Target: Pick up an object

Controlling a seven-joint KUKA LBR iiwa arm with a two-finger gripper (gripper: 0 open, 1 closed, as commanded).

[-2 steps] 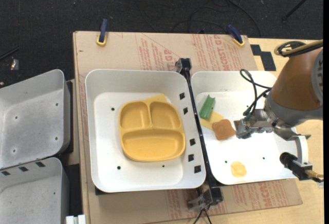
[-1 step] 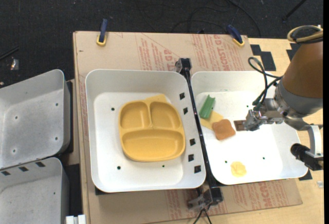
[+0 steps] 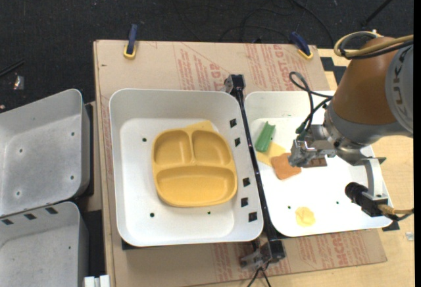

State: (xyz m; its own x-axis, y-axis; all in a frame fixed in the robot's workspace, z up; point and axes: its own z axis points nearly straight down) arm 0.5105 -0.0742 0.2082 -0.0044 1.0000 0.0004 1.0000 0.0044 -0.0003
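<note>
Two white bins sit side by side on the bench. Left bin [image 3: 125, 147]: one yellow divided tray [image 3: 195, 168], lying flat near the middle, three compartments, nothing in them. Right bin [image 3: 329, 216]: four loose items. Green block [image 3: 265, 136], near the bin's far left corner, tilted on its long axis. Pale yellow sheet [image 3: 271, 151], just beside and partly under the block. Orange piece [image 3: 285, 166], toward the bin's left edge, about midway along it. Small yellow lump [image 3: 304, 216], near the bin's near edge, well apart from the others.

Gripper [image 3: 304, 155]: low over the right bin, at or touching the right side of the orange piece, likely because that piece is the one chosen for the pick. Jaw state: cannot tell; the wrist body hides the tips from this slant. Nothing is seen held. The orange piece lies flat on the bin floor, not lifted. The arm reaches in over the bin's right edge, which leaves the left bin and its tray unobstructed.
</note>
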